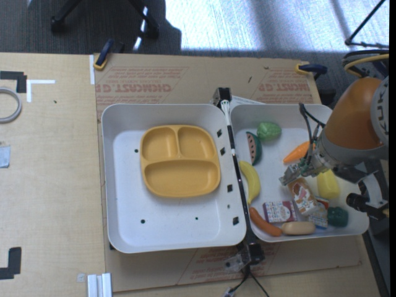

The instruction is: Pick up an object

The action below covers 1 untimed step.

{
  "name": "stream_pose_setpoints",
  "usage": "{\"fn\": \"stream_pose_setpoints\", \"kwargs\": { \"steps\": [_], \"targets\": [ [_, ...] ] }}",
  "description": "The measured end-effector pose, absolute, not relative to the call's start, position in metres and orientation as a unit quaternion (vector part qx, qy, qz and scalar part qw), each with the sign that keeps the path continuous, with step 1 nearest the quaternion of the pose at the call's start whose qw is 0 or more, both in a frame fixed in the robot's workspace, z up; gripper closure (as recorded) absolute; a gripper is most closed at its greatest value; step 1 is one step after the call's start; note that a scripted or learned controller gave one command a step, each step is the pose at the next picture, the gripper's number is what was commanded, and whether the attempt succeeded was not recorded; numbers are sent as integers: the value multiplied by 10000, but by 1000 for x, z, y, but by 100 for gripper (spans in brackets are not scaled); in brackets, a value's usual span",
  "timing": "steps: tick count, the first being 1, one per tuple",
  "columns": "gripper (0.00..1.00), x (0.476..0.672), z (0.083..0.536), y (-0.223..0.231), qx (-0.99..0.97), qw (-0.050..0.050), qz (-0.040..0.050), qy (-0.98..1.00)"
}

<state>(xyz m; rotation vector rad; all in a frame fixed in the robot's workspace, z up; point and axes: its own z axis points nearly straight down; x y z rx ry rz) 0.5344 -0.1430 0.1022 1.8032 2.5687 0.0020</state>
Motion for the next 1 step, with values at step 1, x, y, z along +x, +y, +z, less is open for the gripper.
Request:
{"fn": "stream_pose_setpoints", "kwargs": {
  "steps": [1],
  "targets": [
    [100,539,210,-72,5810,13,4,8139]
  ]
}}
